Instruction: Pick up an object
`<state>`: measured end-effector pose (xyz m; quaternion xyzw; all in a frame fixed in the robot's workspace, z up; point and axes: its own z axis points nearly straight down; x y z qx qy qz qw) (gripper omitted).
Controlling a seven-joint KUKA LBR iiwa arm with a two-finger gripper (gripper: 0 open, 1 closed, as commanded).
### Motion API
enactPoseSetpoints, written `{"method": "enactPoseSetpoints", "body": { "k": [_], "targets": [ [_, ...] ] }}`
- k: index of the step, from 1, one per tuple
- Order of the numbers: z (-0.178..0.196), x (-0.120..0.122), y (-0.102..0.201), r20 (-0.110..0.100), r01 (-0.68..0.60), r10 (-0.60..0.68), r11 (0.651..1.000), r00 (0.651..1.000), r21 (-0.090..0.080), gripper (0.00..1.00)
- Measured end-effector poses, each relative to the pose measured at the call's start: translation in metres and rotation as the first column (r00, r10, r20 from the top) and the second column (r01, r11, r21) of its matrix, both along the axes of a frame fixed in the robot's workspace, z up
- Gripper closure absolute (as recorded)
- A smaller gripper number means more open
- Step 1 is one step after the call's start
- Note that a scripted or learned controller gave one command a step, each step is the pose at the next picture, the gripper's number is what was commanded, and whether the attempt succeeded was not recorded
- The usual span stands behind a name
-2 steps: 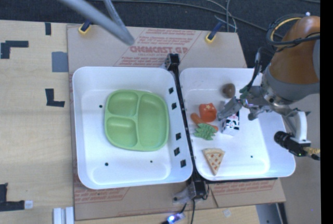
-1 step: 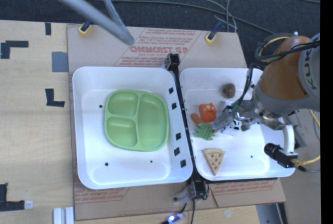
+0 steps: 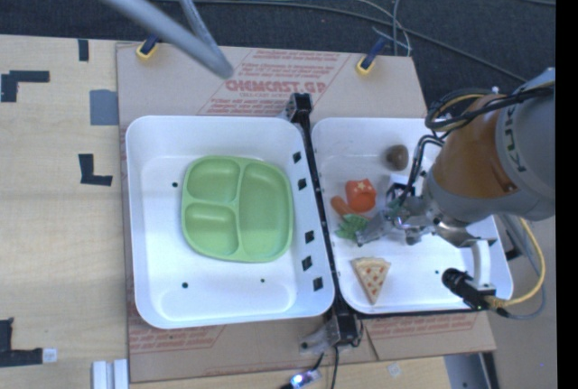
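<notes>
Several toy foods lie in the right bin [image 3: 470, 288]. A red tomato-like piece [image 3: 360, 192] sits near the bin's left wall, with a small orange carrot [image 3: 339, 205] beside it and a green leafy piece [image 3: 351, 225] just below. Toward the front lies a pizza slice [image 3: 371, 276], and a brown round piece [image 3: 396, 156] rests near the back. My gripper [image 3: 386, 225] reaches in low from the right, its tip right next to the green leafy piece. The wrist hides the spot where they meet, so I cannot tell whether they touch.
The left bin [image 3: 163, 288] holds a green divided plate [image 3: 237, 207]. A black divider [image 3: 312, 198] runs between the bins. The bulky grey and orange arm [image 3: 479, 166] covers the right bin's right half. Cables trail behind the bins.
</notes>
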<state>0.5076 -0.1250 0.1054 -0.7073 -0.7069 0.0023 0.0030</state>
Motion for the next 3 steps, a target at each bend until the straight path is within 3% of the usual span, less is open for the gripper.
{"method": "enactPoseSetpoints", "body": {
  "k": [1, 2, 3],
  "targets": [
    [-0.021, 0.0, 0.0, 0.006, -0.001, 0.001, 1.0, 1.0, -0.002, 0.0],
    [-0.01, 0.001, 0.0, 0.008, -0.001, 0.001, 1.0, 1.0, -0.003, 1.0],
    [0.033, -0.003, 0.002, 0.009, -0.002, 0.002, 1.0, 1.0, -0.001, 1.0]
  ]
}}
